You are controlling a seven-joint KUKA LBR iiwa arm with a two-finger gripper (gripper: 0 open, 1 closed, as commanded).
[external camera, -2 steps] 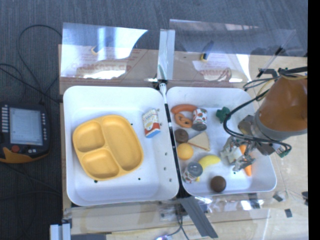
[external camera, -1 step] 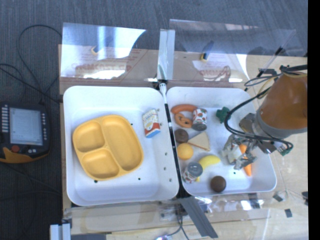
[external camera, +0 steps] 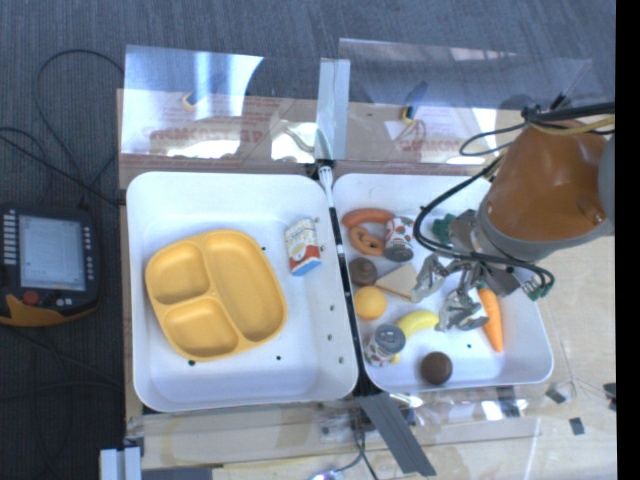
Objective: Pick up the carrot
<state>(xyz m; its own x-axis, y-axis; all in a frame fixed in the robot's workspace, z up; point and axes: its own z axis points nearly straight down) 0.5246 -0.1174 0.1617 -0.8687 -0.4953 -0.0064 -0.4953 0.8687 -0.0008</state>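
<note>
Two shallow white bins are set side by side on the tabletop, so that items can be sorted from one to the other. The left bin [external camera: 150,368] carries a yellow divided plate [external camera: 213,293] and a small carton [external camera: 302,245]; the right bin [external camera: 530,363] is crowded with toy food — a lemon [external camera: 417,321], a brown ball [external camera: 435,367], a pretzel-like ring [external camera: 365,230].

The carrot [external camera: 491,319] is seen at the right of the right bin, lying roughly upright in the frame, leaf end toward the top, near the bin's right wall. The tool [external camera: 448,290] is lowered just to the carrot's left, its metal fingers [external camera: 462,308] spread apart and nothing clamped between them. One finger appears almost touching the carrot's left flank — contact cannot be confirmed. A small shift toward frame right would probably be needed for the carrot to be straddled.
</note>
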